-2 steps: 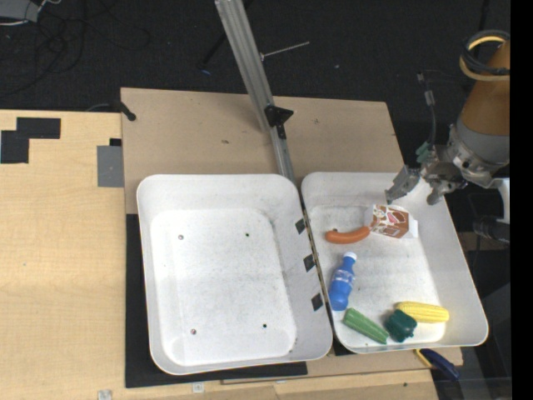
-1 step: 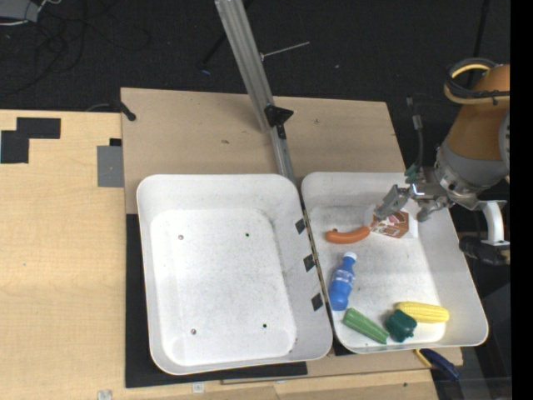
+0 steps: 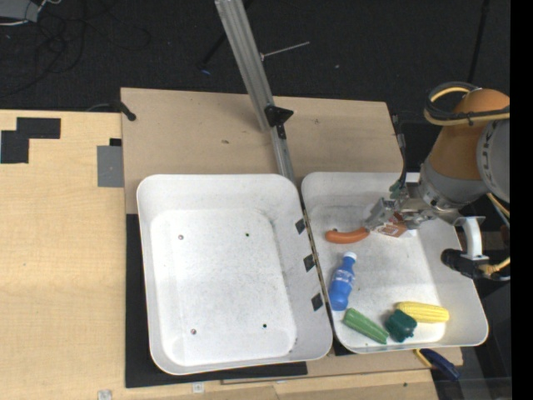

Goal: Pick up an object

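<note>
Camera view, near edge first: right bin holds a yellow corn cob, a dark green block touching it, and a green pepper-like piece just beside those. Further in, a blue bottle with a white cap lies on its side mid-bin, and beyond it an orange sausage-shaped toy. Left bin is bare white floor as far as I see. Far side of the right bin: gripper is low over the floor, just right of the sausage toy, with something small, reddish and white right under it; too blurred for me to name. Jaw state: I cannot tell, and nothing visibly sits in the gripper, so I'm not calling a grasp. My read: we're at the descend/close stage, pick not confirmed. Next move needs a clean close on whatever is under the tool, then a straight lift clear of the bin wall; nearest clear candidate is the sausage toy.
</note>
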